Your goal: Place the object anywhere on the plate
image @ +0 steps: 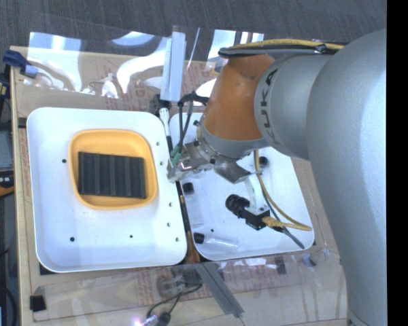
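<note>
A yellow plate (112,148) with rounded corners lies in the left bin (54,229); a dark ribbed panel (113,175) covers its middle. My gripper (180,166) is low over the left edge of the right bin (296,202), just right of the wall between the two bins and right of the plate. The orange wrist band and grey arm hide most of the right bin. A small black thing (199,238) lies near the right bin's front left corner, with a clear, glassy piece (223,242) beside it. What the gripper has in it, if anything, is hidden.
A tall white upright piece (173,66) stands behind the bins near their shared wall. Clear plastic sheeting (88,53) lines the back of the bench. Metal bars and a cable (211,291) lie in front of the bins.
</note>
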Available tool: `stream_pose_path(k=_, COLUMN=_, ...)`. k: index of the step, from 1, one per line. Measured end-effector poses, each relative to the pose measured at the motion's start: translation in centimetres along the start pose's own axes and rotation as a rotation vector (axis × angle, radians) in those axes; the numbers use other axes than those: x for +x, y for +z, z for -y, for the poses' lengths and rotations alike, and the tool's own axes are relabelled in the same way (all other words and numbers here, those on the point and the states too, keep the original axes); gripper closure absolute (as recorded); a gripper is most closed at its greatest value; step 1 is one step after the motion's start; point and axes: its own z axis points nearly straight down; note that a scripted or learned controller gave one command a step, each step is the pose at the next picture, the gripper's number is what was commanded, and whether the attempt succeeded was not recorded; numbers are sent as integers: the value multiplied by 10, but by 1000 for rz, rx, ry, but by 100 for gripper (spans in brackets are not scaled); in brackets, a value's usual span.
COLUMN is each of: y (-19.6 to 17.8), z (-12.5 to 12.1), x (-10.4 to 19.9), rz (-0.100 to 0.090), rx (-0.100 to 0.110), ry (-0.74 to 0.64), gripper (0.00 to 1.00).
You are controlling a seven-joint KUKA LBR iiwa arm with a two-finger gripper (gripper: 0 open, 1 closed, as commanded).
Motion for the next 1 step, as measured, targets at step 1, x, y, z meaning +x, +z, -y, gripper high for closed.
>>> stream_pose_path(k=1, y=0, z=0, x=0, rz=0, rx=0, ry=1, gripper=0)
